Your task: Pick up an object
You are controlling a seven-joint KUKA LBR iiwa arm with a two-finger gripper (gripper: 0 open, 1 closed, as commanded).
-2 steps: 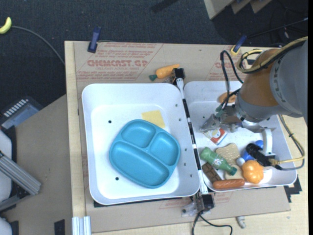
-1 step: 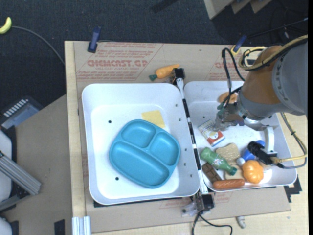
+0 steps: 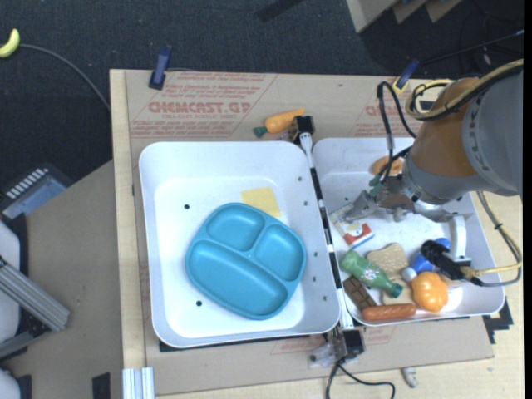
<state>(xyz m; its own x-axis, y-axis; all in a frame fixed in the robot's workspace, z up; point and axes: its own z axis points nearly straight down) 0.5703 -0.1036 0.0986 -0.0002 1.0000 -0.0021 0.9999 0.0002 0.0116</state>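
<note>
My gripper (image 3: 362,209) hangs low over the upper left part of the right bin (image 3: 349,152), with the grey arm and its orange band behind it to the right. Just below the gripper lies a small red and white carton (image 3: 358,235). Farther toward the front of this bin lie a green bottle (image 3: 368,271), a tan bread slice (image 3: 387,258), a brown chocolate bar (image 3: 358,294), a sausage (image 3: 388,312), an orange (image 3: 431,291) and a small blue piece (image 3: 420,266). An orange-tan item (image 3: 384,166) peeks out behind the gripper. I see nothing held.
The left bin (image 3: 158,173) holds a blue divided plate (image 3: 245,259) and a yellow cheese slice (image 3: 261,199) behind it. An orange and black clamp (image 3: 287,123) sits on the board behind the bins. The wall between the two bins runs just left of the gripper.
</note>
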